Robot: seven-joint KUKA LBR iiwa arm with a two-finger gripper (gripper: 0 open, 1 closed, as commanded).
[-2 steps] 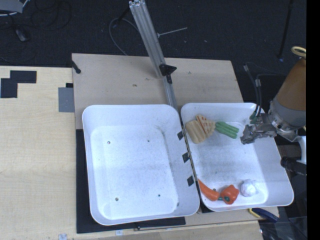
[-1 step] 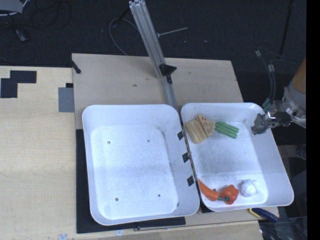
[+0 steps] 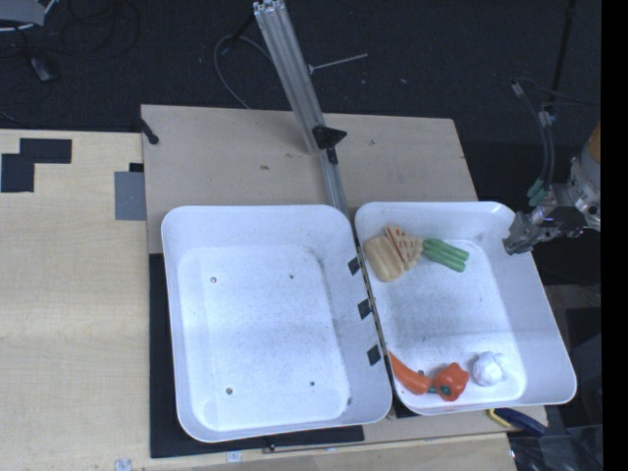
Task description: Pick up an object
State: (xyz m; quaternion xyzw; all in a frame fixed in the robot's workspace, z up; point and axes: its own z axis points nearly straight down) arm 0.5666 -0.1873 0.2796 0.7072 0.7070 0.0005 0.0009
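The bench bears two white bins, the left bin [image 3: 196,253] and the right bin [image 3: 530,292], which holds one tan waffle-like toy [image 3: 392,253], one green piece [image 3: 445,254], one orange-red toy [image 3: 432,379] and one white ball [image 3: 487,369].

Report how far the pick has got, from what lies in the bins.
Nothing looks picked yet. The tan ridged waffle-like toy, green bar, orange-red toy and white lump all lie in the right white bin. The pincer sits at that bin's right rim, over no object. Left: reach, grasp, lift.
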